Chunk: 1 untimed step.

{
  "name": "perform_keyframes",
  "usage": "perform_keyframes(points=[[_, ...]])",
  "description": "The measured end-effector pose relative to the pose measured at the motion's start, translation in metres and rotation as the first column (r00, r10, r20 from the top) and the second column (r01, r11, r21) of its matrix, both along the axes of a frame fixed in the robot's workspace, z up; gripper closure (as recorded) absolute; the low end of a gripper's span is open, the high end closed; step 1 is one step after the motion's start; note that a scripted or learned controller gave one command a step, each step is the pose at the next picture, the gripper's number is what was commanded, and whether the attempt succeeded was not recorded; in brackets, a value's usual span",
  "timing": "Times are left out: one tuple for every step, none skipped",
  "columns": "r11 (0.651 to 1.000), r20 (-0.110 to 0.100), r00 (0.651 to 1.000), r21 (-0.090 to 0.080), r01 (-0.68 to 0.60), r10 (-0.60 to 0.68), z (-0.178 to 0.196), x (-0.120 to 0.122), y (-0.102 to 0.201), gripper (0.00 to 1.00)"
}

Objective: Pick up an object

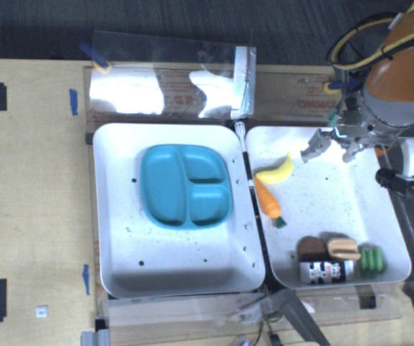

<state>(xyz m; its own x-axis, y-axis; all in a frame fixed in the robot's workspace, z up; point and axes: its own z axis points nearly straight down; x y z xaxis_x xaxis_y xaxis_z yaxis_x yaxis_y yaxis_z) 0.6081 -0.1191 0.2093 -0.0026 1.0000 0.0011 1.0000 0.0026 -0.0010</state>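
My gripper (333,148) hangs over the far side of the right bin (387,215), its two fingers spread open with nothing between them. A yellow banana (278,170) lies just left of and below the fingers, near the bin's left wall. An orange carrot (269,200) lies next to the banana, pointing toward the near side. At the bin's near edge sit a brown round piece (311,248), a hot dog bun (343,248), a green ridged item (371,259) and a black-and-white can (327,270) on its side.
The left bin (120,265) holds a blue divided plate (186,185). A ridge (250,193) separates the two bins. A clear plastic sheet with a metal strip (241,81) stands behind the bins. The arm's orange band (402,71) and cables fill the upper right.
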Motion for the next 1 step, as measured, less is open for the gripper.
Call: perform_keyframes(points=[[1.0,-0.002,1.0,-0.001,-0.029,0.029,-0.0512,0.0374,0.0269,0.0]])
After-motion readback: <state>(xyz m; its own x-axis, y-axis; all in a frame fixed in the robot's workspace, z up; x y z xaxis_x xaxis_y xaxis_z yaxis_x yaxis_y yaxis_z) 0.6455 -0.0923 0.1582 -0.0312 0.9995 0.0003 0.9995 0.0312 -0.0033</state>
